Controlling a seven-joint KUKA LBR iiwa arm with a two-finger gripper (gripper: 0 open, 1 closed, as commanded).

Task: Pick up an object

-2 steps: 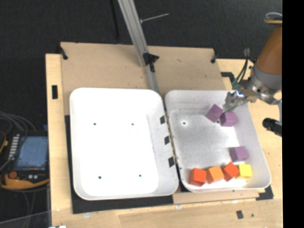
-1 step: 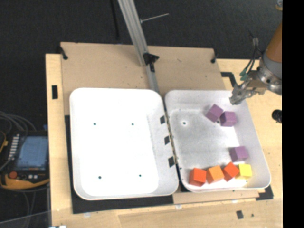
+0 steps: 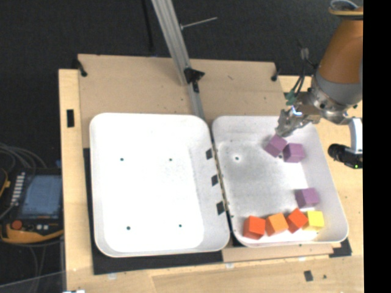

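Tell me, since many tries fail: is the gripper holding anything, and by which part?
Cannot be told. The gripper sits right above a purple block; no grip is visible.

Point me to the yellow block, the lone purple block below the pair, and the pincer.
yellow block (image 3: 315, 218), camera view, top face.
lone purple block (image 3: 306, 196), camera view, top face.
pincer (image 3: 286, 129), camera view, at its tips above the upper purple block.

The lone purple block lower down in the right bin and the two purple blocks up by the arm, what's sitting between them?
Nothing: in the camera view, only bare bin floor separates the lone purple block from the upper purple pair.
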